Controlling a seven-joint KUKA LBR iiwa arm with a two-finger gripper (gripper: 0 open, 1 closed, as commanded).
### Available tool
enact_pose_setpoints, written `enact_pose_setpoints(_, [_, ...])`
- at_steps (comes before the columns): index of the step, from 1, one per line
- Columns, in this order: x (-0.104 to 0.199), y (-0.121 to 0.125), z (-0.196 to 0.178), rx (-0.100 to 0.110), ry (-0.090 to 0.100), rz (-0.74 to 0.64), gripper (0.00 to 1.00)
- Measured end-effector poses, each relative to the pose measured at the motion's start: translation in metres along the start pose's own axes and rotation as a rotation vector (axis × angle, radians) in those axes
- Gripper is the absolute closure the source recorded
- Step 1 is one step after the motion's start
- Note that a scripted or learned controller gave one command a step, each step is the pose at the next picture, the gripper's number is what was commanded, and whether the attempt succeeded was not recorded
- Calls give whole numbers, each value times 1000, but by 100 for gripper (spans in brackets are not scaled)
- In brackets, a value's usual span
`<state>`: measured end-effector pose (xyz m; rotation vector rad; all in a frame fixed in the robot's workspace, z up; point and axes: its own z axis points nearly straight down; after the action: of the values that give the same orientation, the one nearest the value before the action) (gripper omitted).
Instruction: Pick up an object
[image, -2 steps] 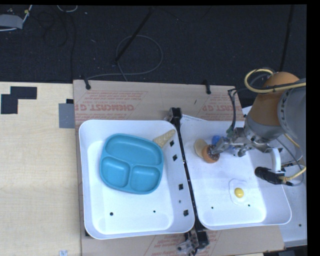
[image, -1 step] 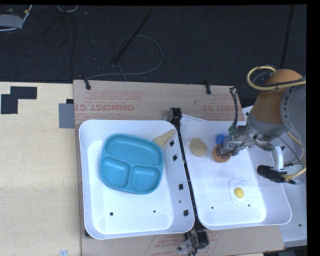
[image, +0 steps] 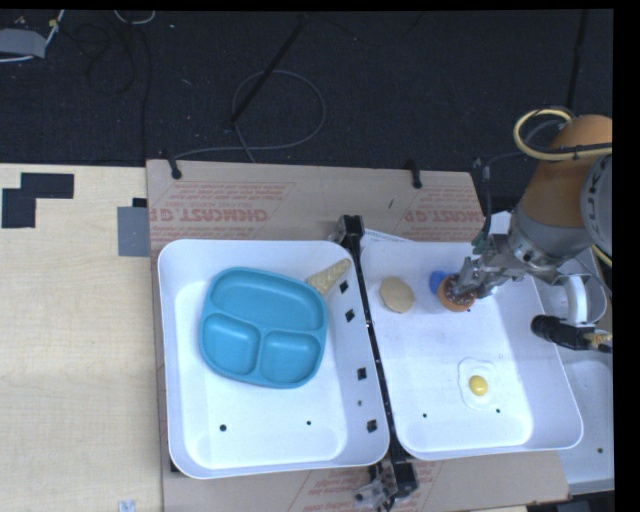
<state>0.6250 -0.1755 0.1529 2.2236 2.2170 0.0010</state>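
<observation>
My gripper (image: 462, 291) hangs low over the back of the right bin (image: 545, 420), right on top of a small blue and orange object (image: 443, 287) that peeks out at its left side. A tan round cookie (image: 397, 295) lies just left of it. A fried egg (image: 479, 385) rests nearer the front of the same bin. Whether the small object sits between the fingers is hidden by the gripper body.
The left bin (image: 190, 430) holds a blue divided plate (image: 263, 327) and a tan wedge (image: 329, 275) at its back right corner. A black divider (image: 367, 340) runs between the bins. Cardboard lies under both.
</observation>
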Motion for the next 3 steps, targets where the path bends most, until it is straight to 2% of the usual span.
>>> enact_pose_setpoints(2, [-3, 5, -87, -1, 0, -4, 100])
enact_pose_setpoints(3, [57, 0, -92, 4, 3, -8, 100])
